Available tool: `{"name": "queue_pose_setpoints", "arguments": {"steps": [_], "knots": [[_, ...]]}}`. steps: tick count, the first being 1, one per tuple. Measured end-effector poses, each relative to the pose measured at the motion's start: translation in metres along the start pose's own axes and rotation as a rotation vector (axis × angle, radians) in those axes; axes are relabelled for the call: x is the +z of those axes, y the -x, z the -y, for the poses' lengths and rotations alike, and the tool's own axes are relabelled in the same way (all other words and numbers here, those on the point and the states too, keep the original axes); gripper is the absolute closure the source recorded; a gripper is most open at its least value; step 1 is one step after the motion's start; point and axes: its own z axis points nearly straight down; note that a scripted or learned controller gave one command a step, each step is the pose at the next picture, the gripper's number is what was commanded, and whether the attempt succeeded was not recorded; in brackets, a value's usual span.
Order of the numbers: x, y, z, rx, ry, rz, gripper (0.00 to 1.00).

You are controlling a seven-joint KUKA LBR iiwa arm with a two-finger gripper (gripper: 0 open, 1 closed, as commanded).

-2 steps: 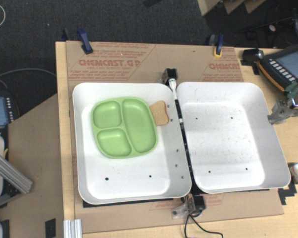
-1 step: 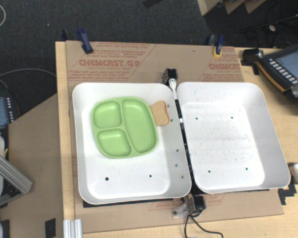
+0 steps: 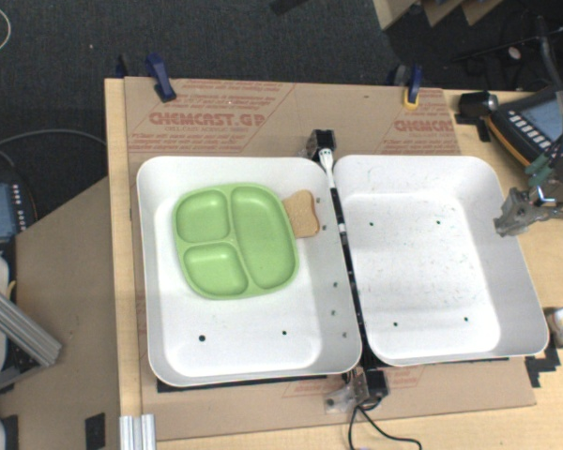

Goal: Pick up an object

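**Green plate and tan slice share the left bin**

Green plastic, split into three compartments, the plate lies flat in the upper half of the left bin, left of centre in the frame. A tan, bread-like slice rests just beside the plate's upper right rim, touching or slightly overlapping it, near the seam where the two bins meet. The right bin fills the middle right of the frame, its white floor speckled with dark flecks. Both bins sit on a brown cardboard sheet printed with red lettering, held at the top edge by a blue clamp and a second, yellow-and-blue clamp. At the right edge of the frame, just beyond the right bin's outer rim, the gripper shows as a small grey metal shape; whether its jaws are spread or pressed together I cannot tell.
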Motion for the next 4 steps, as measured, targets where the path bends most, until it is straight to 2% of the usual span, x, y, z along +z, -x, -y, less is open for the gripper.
{"name": "queue_pose_setpoints", "arguments": {"steps": [1,2,3,4], "knots": [[-0.076,0.033,-0.026,0.004,0.02,0.008,1.0],[0.005,-0.003,-0.002,0.0,-0.001,0.0,1.0],[-0.067,0.033,-0.031,0.004,0.019,0.008,1.0],[-0.007,0.004,0.0,0.001,0.001,0.001,1.0]]}}
